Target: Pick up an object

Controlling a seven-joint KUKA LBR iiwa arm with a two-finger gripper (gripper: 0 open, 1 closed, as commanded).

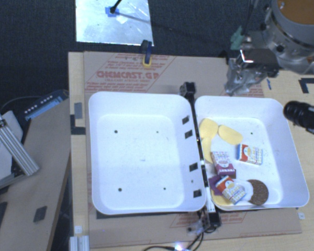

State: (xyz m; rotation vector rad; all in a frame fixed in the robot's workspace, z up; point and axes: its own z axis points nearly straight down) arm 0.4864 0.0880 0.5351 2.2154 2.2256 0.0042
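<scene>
Arm (295, 22) enters at top right, bulky rounded grey housing, pale silver-grey finish. Broad orange band (302, 1) wraps the upper segment, dull amber tone, with a thin darker seam ring under it. Below that a stepped grey flange, then a darker metal wrist block. Small teal-green fitting (236, 37) sticks out on the side of the wrist block. Thin dark cables (253, 4) run along the upper part of the arm. Gripper (239, 83) is a compact silvery-grey metal assembly with bright glints; fine detail blurred.
</scene>
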